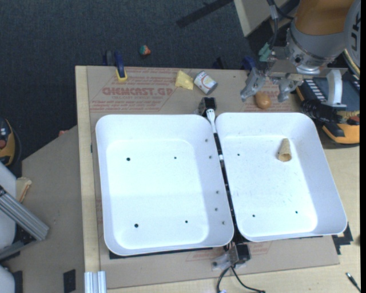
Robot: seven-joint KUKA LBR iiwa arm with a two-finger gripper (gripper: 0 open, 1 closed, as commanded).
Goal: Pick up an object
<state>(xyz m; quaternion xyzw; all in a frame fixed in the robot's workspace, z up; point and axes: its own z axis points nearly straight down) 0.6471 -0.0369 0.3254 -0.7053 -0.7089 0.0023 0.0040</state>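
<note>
From my remote seat I see the bench point(171, 91) as a brown board printed with red lettering along its far edge, set over a pale wooden top, with dark blue carpet point(86, 28) beyond it. Two shallow white bins sit side by side on the board, the left bin point(154, 183) and the right bin point(274, 177), their inner rims touching along a dark seam with a black clip point(209, 106) at the far end.

In the right bin, toward its far right corner, lies a small tan cone-shaped object point(284, 150), resting alone on the white floor. A round brownish object point(262, 101) sits on the board just beyond the right bin's far rim. Along the bench's far edge I also make out a yellow wedge point(184, 80), a small white box point(205, 82) just beside it, and a blue and yellow clamp point(120, 66) near the far left corner. A tiny coloured thing point(145, 50) lies on the carpet.

The gripper point(266, 86) hangs over the bench's far right area, above the round brownish object, with its fingers point(250, 88) spread apart and nothing between them. The arm's orange band point(323, 14) is cut off by the top edge. Clutter at the right edge is too jumbled to identify, and cables point(231, 269) trail off the near edge.
</note>
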